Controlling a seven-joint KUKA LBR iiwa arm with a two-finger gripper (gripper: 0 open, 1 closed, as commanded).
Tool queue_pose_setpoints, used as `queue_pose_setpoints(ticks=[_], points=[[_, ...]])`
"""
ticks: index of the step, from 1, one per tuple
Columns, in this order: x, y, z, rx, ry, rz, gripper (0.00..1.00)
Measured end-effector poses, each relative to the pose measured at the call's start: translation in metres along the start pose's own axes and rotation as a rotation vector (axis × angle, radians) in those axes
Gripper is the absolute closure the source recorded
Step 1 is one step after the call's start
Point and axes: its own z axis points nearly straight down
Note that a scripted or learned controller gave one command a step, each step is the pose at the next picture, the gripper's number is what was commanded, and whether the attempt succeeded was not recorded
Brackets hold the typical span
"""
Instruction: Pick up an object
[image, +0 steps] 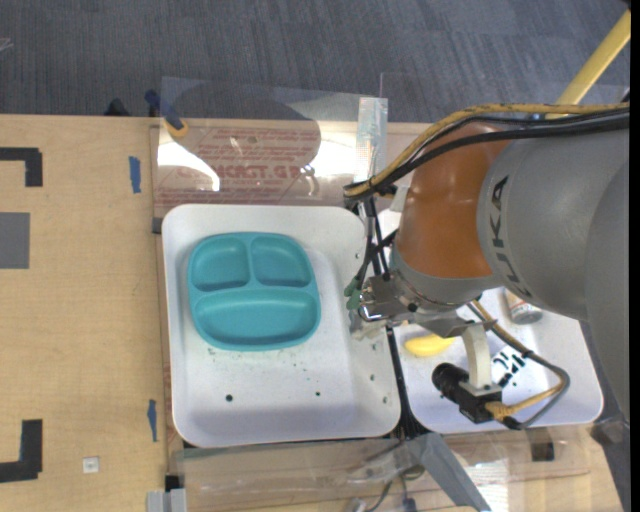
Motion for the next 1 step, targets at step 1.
queue_pose_setpoints(ticks=[1], points=[[-0.0138,-0.0034,0.0534,0.009,-0.002,0.557,1.00]])
